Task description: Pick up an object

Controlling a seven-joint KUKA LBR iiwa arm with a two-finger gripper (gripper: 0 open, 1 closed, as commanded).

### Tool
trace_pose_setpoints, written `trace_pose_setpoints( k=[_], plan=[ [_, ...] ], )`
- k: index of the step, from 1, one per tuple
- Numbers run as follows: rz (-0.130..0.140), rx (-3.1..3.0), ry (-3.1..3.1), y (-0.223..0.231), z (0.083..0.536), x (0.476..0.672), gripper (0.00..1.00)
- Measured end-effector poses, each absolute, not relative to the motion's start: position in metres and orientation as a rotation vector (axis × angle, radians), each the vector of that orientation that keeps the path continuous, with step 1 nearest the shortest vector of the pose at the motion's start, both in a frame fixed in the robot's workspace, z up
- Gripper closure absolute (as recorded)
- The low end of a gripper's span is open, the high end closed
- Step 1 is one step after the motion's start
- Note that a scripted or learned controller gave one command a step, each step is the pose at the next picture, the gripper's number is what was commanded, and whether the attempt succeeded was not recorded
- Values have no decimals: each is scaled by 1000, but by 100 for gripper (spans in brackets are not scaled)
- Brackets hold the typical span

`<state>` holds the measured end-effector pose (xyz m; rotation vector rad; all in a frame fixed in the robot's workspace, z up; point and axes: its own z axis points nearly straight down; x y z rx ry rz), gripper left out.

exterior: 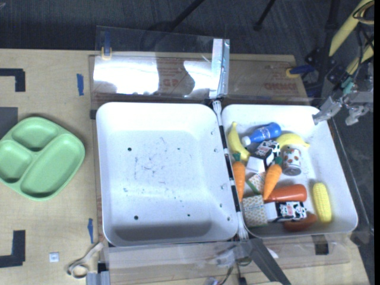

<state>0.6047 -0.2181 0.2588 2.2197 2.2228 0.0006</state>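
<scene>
Nothing looks lifted yet. Nearest me, the corn cob lies with the orange carrot among the toys piled in the right bin; the blue bottle sits behind them. Farthest off, the hand hangs beyond the bin's far right corner; whether it's spread, I cannot tell. The whole pick remains.

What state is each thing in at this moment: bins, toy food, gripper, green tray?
Left bin: upright, bare floor with faint scuff marks.
Right bin: upright, crowded with toy food.
Banana: lying along the right bin's left wall.
Blue bottle: on its side.
Corn cob: lying near the right wall.
Two carrots: lying, tips pointing down-left.
Gripper: above the right bin's far corner, holding nothing visible.
Green tray: upright on the bench.
</scene>
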Motion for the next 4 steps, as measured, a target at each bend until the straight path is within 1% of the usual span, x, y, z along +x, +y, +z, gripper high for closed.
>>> trace_pose_setpoints(
  k=[1, 2, 3, 4],
  plan=[
    [1, 2174, 2266, -218, 152, 559, 0],
    [3, 2191, 2246, -168, 87, 613, 0],
    [6, 2186, 2246, -167, 98, 615, 100],
    [-19, 2246, 2242, -203, 84, 662, 100]
  ],
)
